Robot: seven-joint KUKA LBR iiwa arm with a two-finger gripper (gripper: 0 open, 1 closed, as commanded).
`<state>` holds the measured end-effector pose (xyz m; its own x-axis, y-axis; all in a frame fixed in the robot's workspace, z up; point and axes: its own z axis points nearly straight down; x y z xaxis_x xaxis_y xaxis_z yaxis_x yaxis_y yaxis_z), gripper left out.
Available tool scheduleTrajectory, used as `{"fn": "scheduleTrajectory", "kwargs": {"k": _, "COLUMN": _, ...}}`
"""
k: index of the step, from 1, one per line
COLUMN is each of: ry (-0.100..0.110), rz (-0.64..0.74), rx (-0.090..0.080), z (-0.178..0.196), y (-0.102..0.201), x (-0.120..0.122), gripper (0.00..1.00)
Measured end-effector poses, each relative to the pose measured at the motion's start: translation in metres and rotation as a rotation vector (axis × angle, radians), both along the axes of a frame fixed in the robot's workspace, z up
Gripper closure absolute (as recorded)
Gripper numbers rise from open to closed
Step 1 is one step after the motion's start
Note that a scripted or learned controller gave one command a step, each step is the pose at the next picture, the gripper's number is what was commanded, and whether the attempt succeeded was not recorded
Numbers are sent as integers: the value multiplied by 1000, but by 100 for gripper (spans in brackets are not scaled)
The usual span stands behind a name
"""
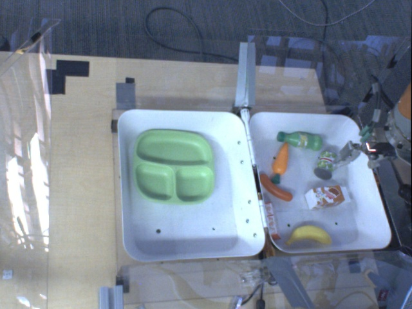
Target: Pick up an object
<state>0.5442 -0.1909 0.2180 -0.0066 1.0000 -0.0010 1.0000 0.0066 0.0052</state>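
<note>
**Can is the nearest pick; hand state unclear**

Hand (353, 152) sits over the right bin (380, 205), coming in from its right wall, tip just beside the small grey can (325, 165). Can't tell whether it's spread or pressed together, and nothing visibly pinched.

Right bin contents, all apart from each other:
- grey can, upper right of middle, seems tilted or on its side. Likely light, rigid, smooth wall, so it may roll or squirt out. Best bet: close across the body at mid-height, not on the rim.
- green bottle (300, 140) lying flat near the far wall. Probably hollow plastic, slippery, round. Take it across the belly.
- carrot (280, 159) and hot dog (275, 188), toy food by the look. Light, stiff, tapered; grip mid-length.
- small carton (324, 197) lying flat. Light, flat faces, easiest geometry, might dent.
- banana (308, 235) at the near wall. Curved; wall may block one side.

Left bin (193, 240) holds a green divided tray (174, 165). Wide and shallow, poor target.
</note>
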Motion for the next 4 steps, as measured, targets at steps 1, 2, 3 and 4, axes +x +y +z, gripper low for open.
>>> {"fn": "scheduleTrajectory", "kwargs": {"k": 1, "ry": -8, "rz": -15, "rx": -2, "z": -129, "y": 4, "x": 24, "gripper": 0}}
{"fn": "scheduleTrajectory", "kwargs": {"k": 2, "ry": -15, "rz": -12, "rx": -1, "z": -116, "y": 6, "x": 28, "gripper": 100}}
{"fn": "scheduleTrajectory", "kwargs": {"k": 3, "ry": -15, "rz": -12, "rx": -1, "z": -116, "y": 6, "x": 28, "gripper": 0}}
{"fn": "scheduleTrajectory", "kwargs": {"k": 4, "ry": -6, "rz": 35, "rx": -2, "z": -129, "y": -4, "x": -34, "gripper": 0}}
